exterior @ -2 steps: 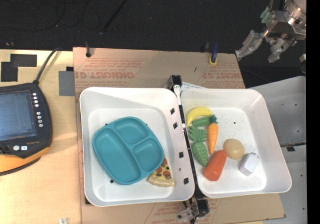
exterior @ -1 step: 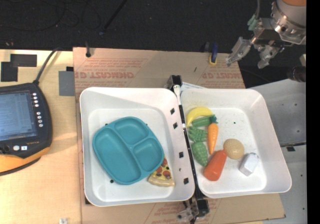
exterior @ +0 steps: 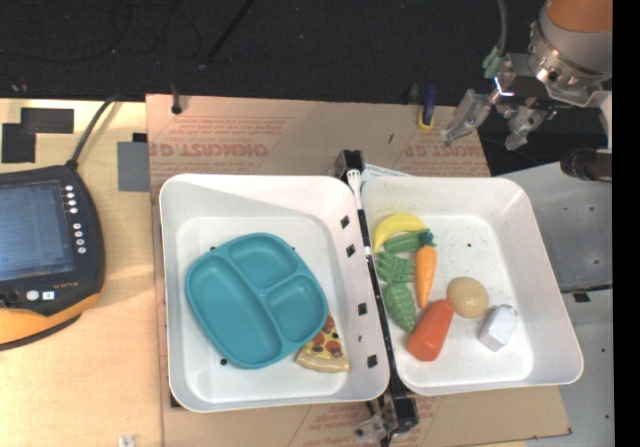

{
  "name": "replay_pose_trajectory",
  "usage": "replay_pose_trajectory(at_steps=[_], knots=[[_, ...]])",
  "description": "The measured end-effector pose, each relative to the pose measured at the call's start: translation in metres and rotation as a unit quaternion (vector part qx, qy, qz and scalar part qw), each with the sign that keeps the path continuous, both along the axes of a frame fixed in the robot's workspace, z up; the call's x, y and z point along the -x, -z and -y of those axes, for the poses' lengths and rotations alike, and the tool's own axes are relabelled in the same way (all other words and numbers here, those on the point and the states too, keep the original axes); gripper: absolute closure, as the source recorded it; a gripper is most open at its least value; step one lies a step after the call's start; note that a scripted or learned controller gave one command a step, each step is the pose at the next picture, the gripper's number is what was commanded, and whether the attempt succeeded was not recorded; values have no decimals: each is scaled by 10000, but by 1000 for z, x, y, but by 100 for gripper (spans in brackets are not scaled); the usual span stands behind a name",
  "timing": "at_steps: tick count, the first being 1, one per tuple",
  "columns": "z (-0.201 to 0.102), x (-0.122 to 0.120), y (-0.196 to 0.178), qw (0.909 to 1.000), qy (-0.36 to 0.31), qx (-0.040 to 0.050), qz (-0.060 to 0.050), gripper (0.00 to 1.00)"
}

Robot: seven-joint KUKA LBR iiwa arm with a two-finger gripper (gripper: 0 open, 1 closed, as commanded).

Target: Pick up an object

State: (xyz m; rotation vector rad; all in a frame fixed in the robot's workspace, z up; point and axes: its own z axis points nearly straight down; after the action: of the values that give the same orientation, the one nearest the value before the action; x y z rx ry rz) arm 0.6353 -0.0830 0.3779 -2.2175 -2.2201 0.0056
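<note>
I'm seeing the grey two-finger gripper (exterior: pixel 493 123) hanging empty, fingers spread apart, above the right shallow white plastic bin's (exterior: pixel 540 235) far rim.

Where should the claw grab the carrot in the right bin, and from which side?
Take the carrot at its thick upper part, just below the green top, coming straight down from above. It lies flat and nearly upright in the view, so the fingers should close across its width, left to right. The green vegetables crowd its left side and the potato sits near its tip, so the top end is likely freer.
</note>
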Motion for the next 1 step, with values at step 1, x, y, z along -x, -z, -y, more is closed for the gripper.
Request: replay_pose_trajectory(at_steps=[1], knots=[[66, 30, 192, 10000, 35, -7, -72, 0]])
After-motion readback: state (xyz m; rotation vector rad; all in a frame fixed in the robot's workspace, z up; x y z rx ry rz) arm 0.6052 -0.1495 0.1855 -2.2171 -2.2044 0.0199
